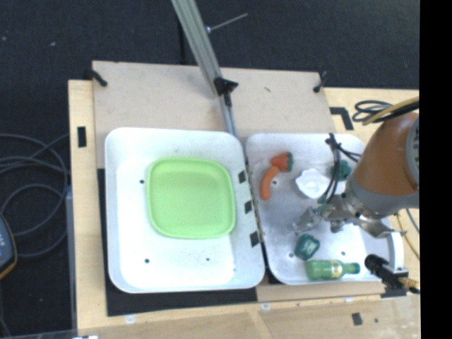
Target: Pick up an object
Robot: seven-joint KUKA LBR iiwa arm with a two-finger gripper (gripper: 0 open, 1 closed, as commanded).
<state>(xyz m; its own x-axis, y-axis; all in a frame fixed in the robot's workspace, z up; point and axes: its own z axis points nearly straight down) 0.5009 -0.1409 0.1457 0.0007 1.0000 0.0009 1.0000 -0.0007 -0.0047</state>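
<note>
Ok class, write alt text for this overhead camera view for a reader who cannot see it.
A grey and orange robot arm reaches into the right bin, which holds an orange carrot toy, a green bottle, a dark green cup and a white piece. The left bin holds a green plate.

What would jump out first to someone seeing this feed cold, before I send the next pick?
The light green square plate dominates, lying flat in the middle of the left bin. Next comes the arm's orange band, hanging over the right bin from the right, with the gripper low among the clutter. Around it lie an orange carrot-like toy, a white crumpled piece and a green bottle near the front wall.
</note>
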